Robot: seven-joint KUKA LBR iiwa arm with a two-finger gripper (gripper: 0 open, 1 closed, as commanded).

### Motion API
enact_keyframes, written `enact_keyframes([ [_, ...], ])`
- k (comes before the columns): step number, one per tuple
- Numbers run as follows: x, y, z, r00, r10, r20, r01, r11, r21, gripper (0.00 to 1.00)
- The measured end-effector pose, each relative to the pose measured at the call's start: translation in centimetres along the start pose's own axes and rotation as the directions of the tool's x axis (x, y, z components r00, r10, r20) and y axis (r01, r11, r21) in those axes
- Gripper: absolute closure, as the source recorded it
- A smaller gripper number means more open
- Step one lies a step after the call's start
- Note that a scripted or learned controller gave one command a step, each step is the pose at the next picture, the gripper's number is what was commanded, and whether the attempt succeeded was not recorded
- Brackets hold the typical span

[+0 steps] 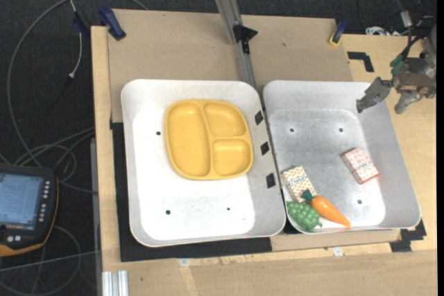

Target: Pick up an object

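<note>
Grey hand hovers open over bin rim.

Even, diffuse light falls from overhead, bright on the two white bins and leaving the dark floor at the frame's left dim. Shadows are soft and short (barely a rim under the yellow tray). The picture is slightly grainy and soft; the tool at right looks a little blurred.
</note>
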State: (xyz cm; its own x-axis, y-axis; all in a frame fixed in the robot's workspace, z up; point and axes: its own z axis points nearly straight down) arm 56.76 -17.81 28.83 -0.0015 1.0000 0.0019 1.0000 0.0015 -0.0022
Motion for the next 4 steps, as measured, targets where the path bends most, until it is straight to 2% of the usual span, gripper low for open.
enact_keyframes([
  [1, 0.0, 0.0, 0.0, 1.0, 0.0, 0.0, 0.0, 1.0, 0.0, 0.0],
  [3, 0.8, -0.4, 9.4, 1.0, 0.001, -0.001, -0.001, 1.0, 0.005, 0.0],
  [4, 0.7, -1.6, 14.8, 1.0, 0.002, -0.002, -0.002, 1.0, 0.006, 0.0],
])
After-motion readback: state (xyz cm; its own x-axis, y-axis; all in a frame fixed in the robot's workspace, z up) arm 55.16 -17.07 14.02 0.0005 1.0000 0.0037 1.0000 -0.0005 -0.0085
